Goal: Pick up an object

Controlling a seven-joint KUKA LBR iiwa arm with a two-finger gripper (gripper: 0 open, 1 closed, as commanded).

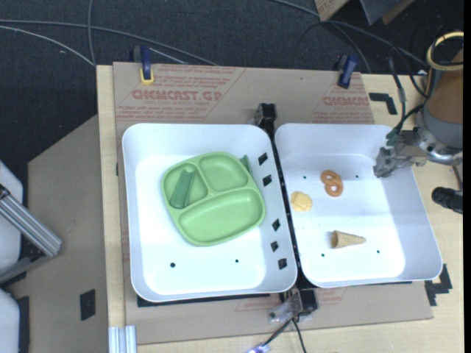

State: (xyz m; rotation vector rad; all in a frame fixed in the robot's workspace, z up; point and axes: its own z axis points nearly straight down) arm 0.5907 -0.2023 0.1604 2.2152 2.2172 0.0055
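Left bin [140, 197]: green divided plate [213, 197], darker green piece [181, 187] in its upper-left compartment. Board [184, 94] behind, printed "CHEMCAST GP" in red. Right bin [412, 226]: yellow lump [301, 201] near left wall; orange pretzel-shaped item [332, 182]; tan cone [346, 239] lying flat. Gripper [388, 160] over bin's upper-right edge, holding nothing; jaw opening cannot be told.

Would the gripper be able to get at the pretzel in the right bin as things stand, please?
Probably yes. The gripper hangs over the right bin's far edge, and the pretzel lies apart from the other pieces with bare bin floor between them.
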